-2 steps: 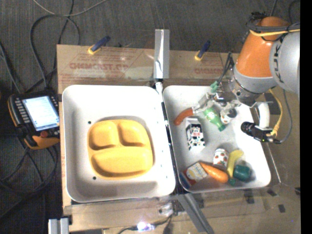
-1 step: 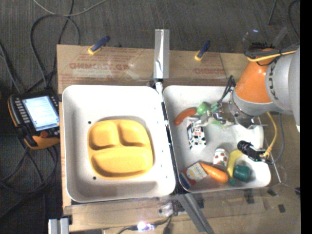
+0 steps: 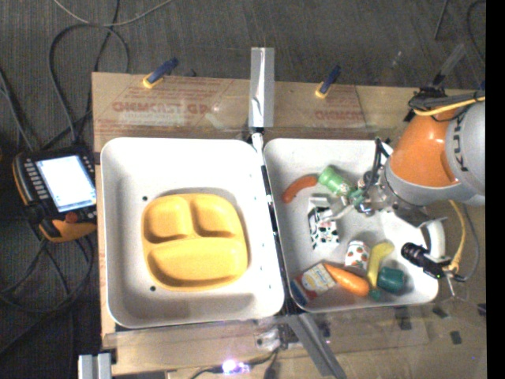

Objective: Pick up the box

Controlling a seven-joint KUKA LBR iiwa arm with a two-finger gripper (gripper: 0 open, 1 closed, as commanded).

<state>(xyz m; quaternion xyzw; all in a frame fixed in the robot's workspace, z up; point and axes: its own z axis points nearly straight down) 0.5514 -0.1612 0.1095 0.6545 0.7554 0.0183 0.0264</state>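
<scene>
Here, my gripper (image 3: 341,206) low in the right bin (image 3: 276,212), metal fingers slightly apart on nothing, just above the small cow-spotted box (image 3: 324,230), glossy orange carrot (image 3: 348,280) nearby.

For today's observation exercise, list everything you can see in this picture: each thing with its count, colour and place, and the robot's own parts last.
Bins: two, white, side by side on the bench.
Tray: one, yellow, three compartments, in the left bin.
Sausage: one, orange-red, right bin, top left.
Bottle: one, green, right bin, beside the gripper.
Cow-print carton: one, black and white, right bin, middle.
Box: one, red and white, right bin, bottom left.
Carrot: one, orange, beside the box.
Cup: one, teal, bottom right.
Clamps: two, blue and yellow, back edge.
Handheld screen: one, far left.
Arm: grey and orange, from the right.
Gripper: over the right bin.
</scene>
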